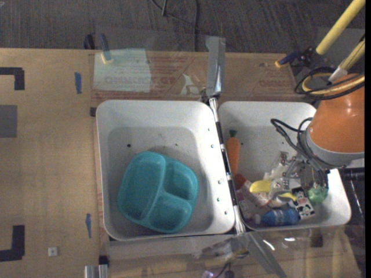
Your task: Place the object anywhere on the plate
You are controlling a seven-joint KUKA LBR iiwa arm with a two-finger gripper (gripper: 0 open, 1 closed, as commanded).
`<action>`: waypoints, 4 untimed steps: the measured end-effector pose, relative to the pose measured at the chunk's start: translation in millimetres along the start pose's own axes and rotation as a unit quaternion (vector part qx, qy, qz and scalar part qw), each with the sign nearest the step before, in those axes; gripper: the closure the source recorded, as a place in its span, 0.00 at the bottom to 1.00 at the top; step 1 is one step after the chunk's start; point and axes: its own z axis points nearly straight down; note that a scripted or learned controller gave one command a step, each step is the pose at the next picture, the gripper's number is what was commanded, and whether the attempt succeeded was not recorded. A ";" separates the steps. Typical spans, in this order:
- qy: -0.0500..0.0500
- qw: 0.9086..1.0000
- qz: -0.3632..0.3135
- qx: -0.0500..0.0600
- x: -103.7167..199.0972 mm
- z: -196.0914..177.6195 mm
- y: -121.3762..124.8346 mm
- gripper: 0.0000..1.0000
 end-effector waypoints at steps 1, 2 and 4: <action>0.000 0.998 -0.058 0.001 8.1 0.1 26.3 1.00; -0.003 0.998 -0.056 0.000 6.3 -10.3 26.6 1.00; -0.002 1.000 -0.023 0.000 2.0 -36.0 126.7 1.00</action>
